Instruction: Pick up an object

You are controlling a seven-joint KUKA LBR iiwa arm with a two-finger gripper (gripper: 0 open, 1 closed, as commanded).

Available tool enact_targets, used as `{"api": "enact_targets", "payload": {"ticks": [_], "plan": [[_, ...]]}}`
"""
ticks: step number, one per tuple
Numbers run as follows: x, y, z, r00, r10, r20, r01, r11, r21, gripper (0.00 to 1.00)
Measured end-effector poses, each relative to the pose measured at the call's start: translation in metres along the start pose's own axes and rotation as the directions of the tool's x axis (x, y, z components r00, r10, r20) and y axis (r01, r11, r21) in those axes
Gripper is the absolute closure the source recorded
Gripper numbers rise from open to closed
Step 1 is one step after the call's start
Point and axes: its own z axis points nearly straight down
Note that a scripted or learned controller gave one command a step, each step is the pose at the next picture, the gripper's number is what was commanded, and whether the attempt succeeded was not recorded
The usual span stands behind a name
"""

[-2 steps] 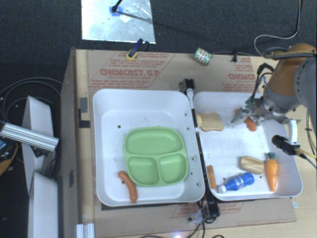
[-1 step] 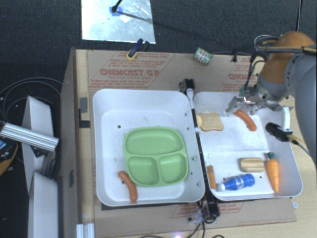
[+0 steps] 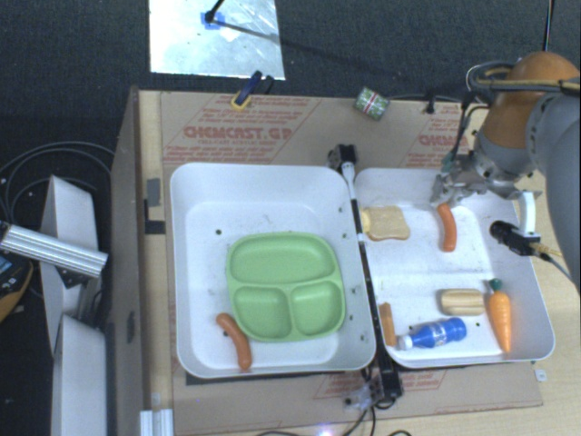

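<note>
Pincer poised at the far edge of the right bin; nothing lifted.

Left bin (image 3: 195,243): green divided tray (image 3: 286,284), one sausage (image 3: 236,340) beside its near corner, likely out of the arm's way. Right bin (image 3: 536,334): toast slice (image 3: 387,223), blue bottle (image 3: 438,333), bread roll (image 3: 461,301), carrot (image 3: 499,319). The upright sausage (image 3: 448,228), the probable target, lies just below the pincer (image 3: 457,187), apart from its neighbours and easy to approach. Whether the pincer is open or closed cannot be told.
</note>
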Motion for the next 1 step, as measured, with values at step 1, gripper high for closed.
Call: {"api": "enact_targets", "payload": {"ticks": [1], "plan": [[0.0670,-0.0165,-0.0652,1.000,0.004,-0.003,-0.004,1.000,0.002,1.00]]}}
